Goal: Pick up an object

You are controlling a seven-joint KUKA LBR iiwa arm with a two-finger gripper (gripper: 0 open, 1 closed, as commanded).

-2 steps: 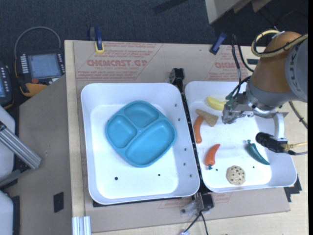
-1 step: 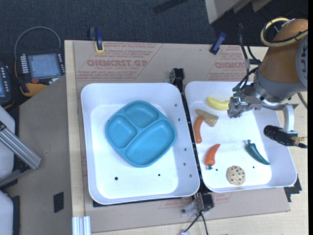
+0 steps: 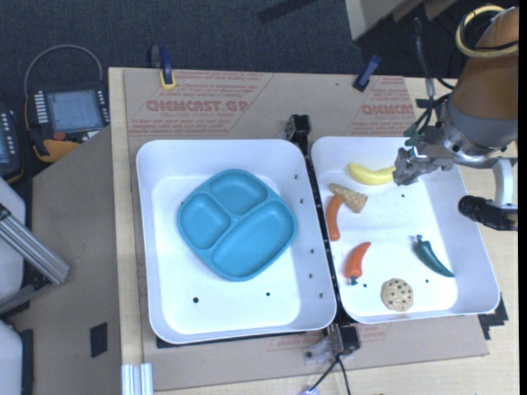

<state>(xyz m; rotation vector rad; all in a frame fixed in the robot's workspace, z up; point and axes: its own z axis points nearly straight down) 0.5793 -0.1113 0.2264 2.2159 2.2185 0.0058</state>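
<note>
Camera view from above: two shallow white bins are seen side by side on a cardboard-covered bench. At nine o'clock of the scene, the left bin (image 3: 156, 220) is occupied by a blue divided plate (image 3: 237, 223) resting near its middle. At three o'clock, the right bin (image 3: 478, 245) is scattered with small toy foods. A yellow banana (image 3: 368, 174) is placed at the bin's twelve o'clock, with a tan cone (image 3: 350, 197) just below it and an orange carrot (image 3: 333, 217) beside that. A red-orange pepper (image 3: 356, 260) is found near the centre, a green pepper (image 3: 431, 256) at four o'clock, and a cookie (image 3: 397, 294) at six o'clock. The gripper (image 3: 405, 169) is lowered at the banana's right end, at the bin's one o'clock. Whether it is released or clenched cannot be told.
</note>
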